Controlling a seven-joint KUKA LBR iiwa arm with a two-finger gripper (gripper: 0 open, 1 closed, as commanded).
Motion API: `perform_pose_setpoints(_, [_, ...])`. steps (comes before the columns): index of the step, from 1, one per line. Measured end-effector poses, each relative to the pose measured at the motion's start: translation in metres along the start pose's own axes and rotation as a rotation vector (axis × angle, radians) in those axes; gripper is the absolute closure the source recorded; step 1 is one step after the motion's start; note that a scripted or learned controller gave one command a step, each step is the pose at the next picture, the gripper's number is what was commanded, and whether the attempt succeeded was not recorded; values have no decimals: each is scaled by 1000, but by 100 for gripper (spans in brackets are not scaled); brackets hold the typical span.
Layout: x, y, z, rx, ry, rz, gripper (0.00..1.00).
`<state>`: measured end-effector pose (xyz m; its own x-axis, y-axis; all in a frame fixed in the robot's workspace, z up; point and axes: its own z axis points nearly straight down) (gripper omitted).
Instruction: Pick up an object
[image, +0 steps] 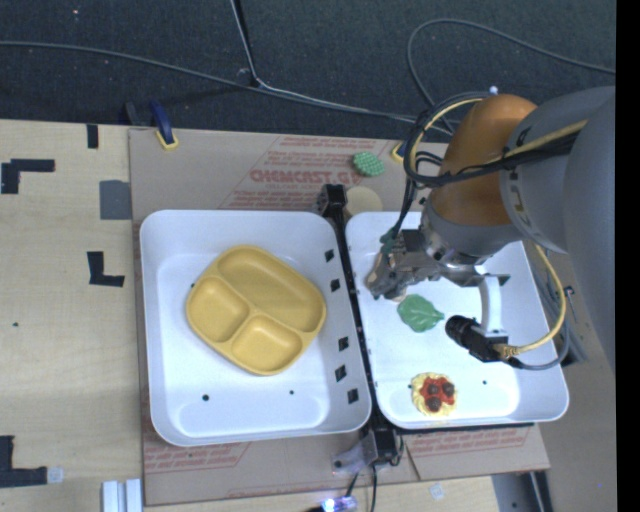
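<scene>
- Look at the green leaf toy (420, 313) in the right bin (530, 400): it lies just beside the jaws (392, 277), a little below and to their right.
- You cannot tell if the jaws are released or clenched.
- The arm (500, 170) reaches in from the right and bends down over the right bin.
- You have two bins, one yellow tray (256, 309) in the left bin (165, 300), one leaf, and one small pizza toy (434, 392).

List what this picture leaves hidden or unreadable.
- Gripper: blurred and dark in the camera view, its state unreadable.
- Right bin: its upper part is covered by the arm.
- Green leaf: whether it touches the gripper is unclear.
- Small green item beyond the bins: too small to identify.
</scene>
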<state>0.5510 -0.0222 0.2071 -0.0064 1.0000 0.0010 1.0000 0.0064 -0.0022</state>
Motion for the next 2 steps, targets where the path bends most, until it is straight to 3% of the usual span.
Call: perform_pose_setpoints(2, [110,23,-21,-1,0,-1,100])
